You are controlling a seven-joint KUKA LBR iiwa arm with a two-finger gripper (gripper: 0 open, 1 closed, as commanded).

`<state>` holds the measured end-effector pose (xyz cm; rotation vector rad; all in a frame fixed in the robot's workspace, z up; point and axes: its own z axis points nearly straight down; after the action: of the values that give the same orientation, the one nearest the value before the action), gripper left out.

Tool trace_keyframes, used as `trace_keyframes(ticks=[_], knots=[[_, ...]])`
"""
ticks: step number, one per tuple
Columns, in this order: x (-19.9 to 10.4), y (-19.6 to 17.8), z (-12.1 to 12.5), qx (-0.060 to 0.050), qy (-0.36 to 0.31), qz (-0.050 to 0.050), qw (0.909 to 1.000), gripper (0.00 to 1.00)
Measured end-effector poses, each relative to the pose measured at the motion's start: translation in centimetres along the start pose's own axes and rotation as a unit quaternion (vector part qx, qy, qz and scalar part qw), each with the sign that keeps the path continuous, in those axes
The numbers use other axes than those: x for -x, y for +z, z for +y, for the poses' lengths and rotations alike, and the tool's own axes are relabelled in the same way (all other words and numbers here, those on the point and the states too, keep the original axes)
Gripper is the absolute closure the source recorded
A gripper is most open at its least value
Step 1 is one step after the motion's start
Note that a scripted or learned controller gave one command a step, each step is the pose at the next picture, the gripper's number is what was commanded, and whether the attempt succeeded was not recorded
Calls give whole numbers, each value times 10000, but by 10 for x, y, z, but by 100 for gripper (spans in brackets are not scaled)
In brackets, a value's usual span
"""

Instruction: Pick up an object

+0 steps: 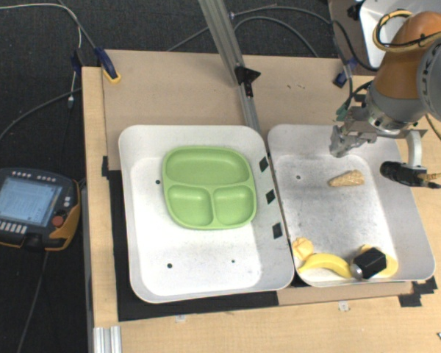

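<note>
1. We see two bins side by side on the counter: the left bin and the right bin.
2. In the left bin, a divided plate lies toward the far half.
3. In the right bin, a bread piece lies toward the far side, with the gripper just behind it.
4. A banana lies at the right bin's near edge, and a small block touches it on the right.
5. A pendant sits off the counter, to the left.
</note>
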<state>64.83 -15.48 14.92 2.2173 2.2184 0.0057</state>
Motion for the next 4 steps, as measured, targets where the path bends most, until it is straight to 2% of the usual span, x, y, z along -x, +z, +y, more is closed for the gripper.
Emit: trace_keyframes(ticks=[1, 2, 3, 4], knots=[[-1, -55, 12, 10, -7, -4, 10000, 100], [-1, -83, 14, -3, -7, 0, 10000, 100], [-61, -92, 9, -31, -31, 19, 10000, 100], [-112, -84, 8, -40, -26, 16, 10000, 100]])
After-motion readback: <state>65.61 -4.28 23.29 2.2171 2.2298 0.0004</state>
